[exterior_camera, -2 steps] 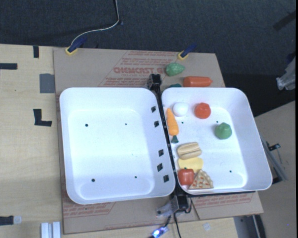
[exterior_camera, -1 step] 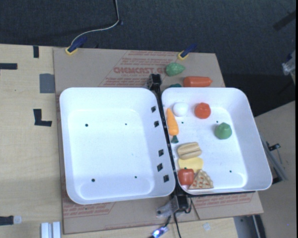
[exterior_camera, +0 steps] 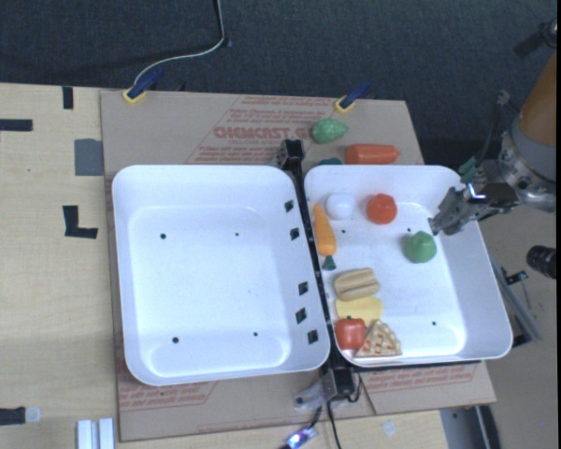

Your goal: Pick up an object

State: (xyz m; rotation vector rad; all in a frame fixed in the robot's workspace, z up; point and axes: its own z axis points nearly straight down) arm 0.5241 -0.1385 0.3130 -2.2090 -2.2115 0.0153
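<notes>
Two white bins side by side: left bin (exterior_camera: 131,251), right bin (exterior_camera: 481,316). In the right bin, eight toys: white ball (exterior_camera: 340,205), red ball (exterior_camera: 381,208), green ball (exterior_camera: 418,247), carrot (exterior_camera: 324,232), hot dog (exterior_camera: 354,281), yellow block (exterior_camera: 359,308), tomato (exterior_camera: 350,333), pizza slice (exterior_camera: 381,341). Outside, on cardboard: one green piece (exterior_camera: 329,130), one orange piece (exterior_camera: 371,154). Arm enters from the right, gripper (exterior_camera: 446,221) low over the bin's right edge, just beside the green ball; fingers' spread cannot be told.

We note white bins (exterior_camera: 206,181), a red ball (exterior_camera: 381,208), a green ball (exterior_camera: 418,247), an orange carrot (exterior_camera: 323,231), a yellow block (exterior_camera: 359,309).
</notes>
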